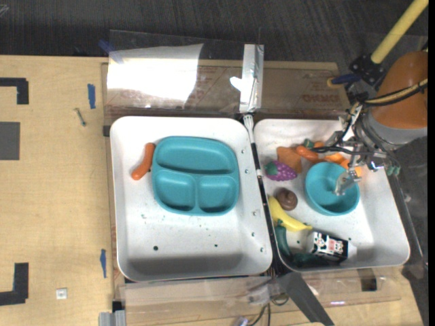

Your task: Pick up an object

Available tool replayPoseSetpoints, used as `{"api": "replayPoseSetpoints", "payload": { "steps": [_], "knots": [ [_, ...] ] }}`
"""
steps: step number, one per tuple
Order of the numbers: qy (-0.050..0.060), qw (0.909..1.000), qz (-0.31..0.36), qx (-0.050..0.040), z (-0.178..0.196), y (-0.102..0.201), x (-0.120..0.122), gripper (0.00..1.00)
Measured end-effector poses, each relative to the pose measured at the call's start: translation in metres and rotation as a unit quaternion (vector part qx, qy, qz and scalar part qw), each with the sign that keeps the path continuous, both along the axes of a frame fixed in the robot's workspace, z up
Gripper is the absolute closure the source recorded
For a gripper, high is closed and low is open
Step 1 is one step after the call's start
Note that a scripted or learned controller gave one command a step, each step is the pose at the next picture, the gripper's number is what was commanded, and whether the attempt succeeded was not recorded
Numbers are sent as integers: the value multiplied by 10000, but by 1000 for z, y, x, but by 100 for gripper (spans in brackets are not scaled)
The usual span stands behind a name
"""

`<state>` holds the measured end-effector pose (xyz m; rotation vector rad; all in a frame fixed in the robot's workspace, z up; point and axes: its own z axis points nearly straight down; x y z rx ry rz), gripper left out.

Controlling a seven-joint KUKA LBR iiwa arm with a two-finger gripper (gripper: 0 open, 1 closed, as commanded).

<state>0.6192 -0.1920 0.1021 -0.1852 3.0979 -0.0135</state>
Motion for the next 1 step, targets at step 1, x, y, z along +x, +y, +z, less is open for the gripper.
{"api": "replayPoseSetpoints", "payload": {
  "steps": [1],
  "knots": [
    [-76,10000,10,-6,15,2,5,100]
  ]
}}
